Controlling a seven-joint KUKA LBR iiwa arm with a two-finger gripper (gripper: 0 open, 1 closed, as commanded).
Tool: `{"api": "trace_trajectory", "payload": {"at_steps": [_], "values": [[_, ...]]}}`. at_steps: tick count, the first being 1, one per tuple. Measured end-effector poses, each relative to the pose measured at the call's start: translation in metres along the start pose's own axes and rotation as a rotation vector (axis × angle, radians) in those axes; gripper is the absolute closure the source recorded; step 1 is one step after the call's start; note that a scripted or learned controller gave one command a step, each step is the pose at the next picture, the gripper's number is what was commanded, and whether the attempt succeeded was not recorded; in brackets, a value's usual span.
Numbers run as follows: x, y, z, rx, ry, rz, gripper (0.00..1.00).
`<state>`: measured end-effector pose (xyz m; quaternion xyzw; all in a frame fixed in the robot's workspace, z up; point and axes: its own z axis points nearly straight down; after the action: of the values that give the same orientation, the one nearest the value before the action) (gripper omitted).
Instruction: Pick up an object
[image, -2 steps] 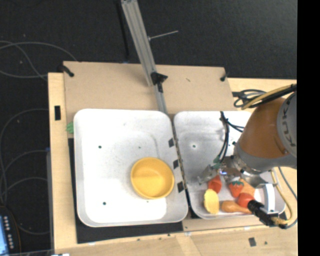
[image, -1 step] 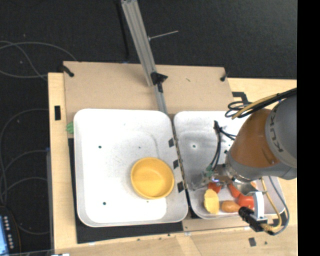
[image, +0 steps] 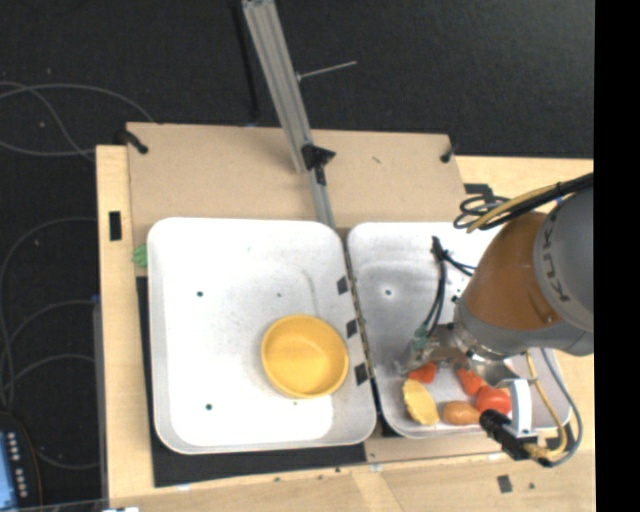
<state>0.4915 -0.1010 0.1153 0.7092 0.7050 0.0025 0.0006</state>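
Observation:
The arm's orange band and grey wrist hang over the right bin (image: 385, 265). The gripper (image: 428, 350) points down at the bin's near end, mostly hidden under the wrist. Just below it lies a small red piece (image: 423, 374). A yellow lumpy object (image: 420, 404) rests near the bin's front edge, with an orange-tan object (image: 459, 411) beside it on the right. Two more red pieces (image: 468, 381) (image: 492, 398) sit further right, partly covered by the arm. In the left bin (image: 200, 300) a yellow bowl (image: 303, 356) stands upright near its right wall.
A slanted metal rail (image: 285, 85) runs from the top of the view down to the gap between the bins. Cables (image: 490, 208) loop off the arm at the right. The bench's brown board (image: 250, 170) surrounds both bins.

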Motion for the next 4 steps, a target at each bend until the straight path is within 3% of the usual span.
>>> {"api": "trace_trajectory", "payload": {"at_steps": [3,4], "values": [[-0.005,0.007,-0.153,-0.003,-0.004,-0.01,1.0],[0.041,0.004,-0.141,0.003,-0.003,-0.009,1.0]]}}
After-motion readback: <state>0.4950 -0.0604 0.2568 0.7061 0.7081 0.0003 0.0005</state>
